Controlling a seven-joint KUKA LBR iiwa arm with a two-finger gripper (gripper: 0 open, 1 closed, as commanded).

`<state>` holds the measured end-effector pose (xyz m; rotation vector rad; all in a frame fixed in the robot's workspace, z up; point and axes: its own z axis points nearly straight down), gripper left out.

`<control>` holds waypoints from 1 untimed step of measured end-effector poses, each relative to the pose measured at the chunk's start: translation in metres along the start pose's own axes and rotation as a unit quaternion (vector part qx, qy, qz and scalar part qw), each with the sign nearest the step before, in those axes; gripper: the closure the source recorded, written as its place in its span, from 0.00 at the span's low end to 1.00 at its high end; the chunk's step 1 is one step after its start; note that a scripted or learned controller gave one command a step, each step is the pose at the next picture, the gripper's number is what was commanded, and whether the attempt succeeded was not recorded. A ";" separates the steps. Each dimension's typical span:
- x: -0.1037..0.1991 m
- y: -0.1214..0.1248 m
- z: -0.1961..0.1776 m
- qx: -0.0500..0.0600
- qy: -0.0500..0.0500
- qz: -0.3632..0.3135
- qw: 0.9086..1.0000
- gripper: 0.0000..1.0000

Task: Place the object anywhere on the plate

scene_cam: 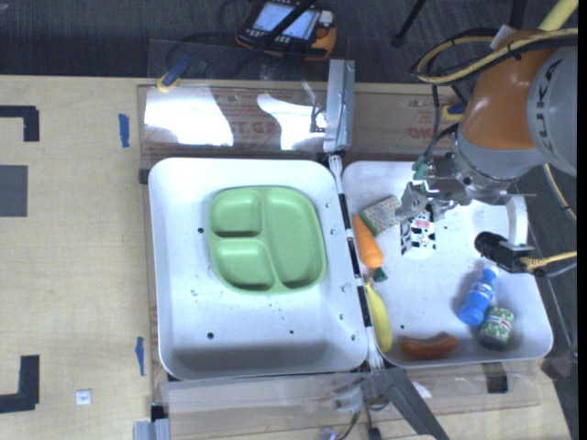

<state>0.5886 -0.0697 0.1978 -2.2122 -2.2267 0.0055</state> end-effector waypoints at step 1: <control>-0.020 0.010 0.091 0.001 0.000 0.173 0.985 1.00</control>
